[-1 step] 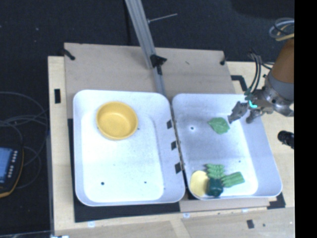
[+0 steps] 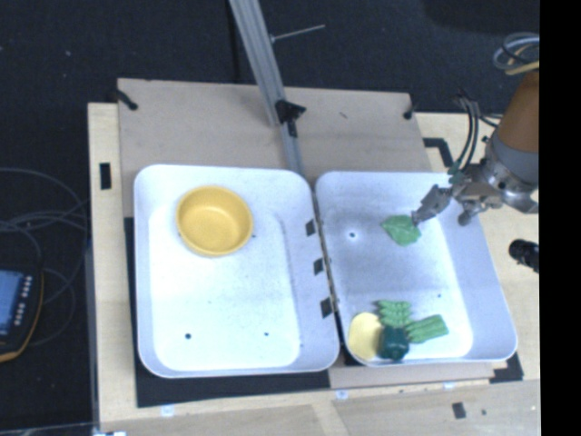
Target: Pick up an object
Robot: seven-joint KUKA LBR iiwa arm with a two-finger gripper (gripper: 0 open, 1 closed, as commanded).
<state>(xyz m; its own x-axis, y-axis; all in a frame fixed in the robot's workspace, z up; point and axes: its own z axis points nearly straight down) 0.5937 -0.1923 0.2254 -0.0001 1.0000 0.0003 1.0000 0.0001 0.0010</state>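
A pale wooden bench (image 2: 109, 352) carries two shallow white bins, left (image 2: 154, 334) and right (image 2: 481, 289), side by side.

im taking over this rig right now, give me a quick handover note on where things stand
Gripper: at the upper right of the right bin, low beside the light green piece. Nothing seen held; the piece lies on the bin floor.
Things: right bin also has a cluster at its near edge: a yellow round piece, a dark teal piece and a green ridged piece. Left bin holds a yellow bowl.
Done: nothing lifted.
Left: grasp an object, likely the light green piece, and raise it.
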